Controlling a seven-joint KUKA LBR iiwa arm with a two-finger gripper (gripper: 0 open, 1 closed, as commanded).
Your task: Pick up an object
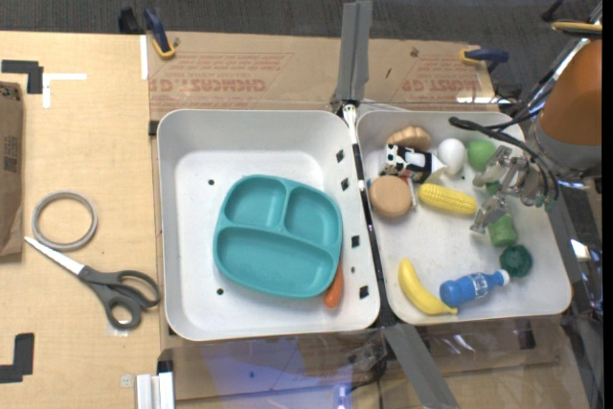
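From the camera view, two white bins sit side by side, their inner rims meeting at centre frame. The left bin holds a teal divided plate that takes up most of its floor, leaving bare strips along the upper and left walls; an orange carrot lies tucked against the plate's lower right edge, near the divider.

The right bin is crowded. Along its upper part are a black-and-white cow toy, a white egg, a green ball, a tan bun and a corn cob. Lower down lie a banana, a blue bottle and a dark green round piece. Open floor is left mainly in the middle, between corn and banana.

The gripper reaches in from the right over the bin's upper right area, close to the right wall, just above a light green block. Whether its fingers are apart or closed, or touching the block, I cannot tell.

On the bench at left lie scissors and a tape roll.
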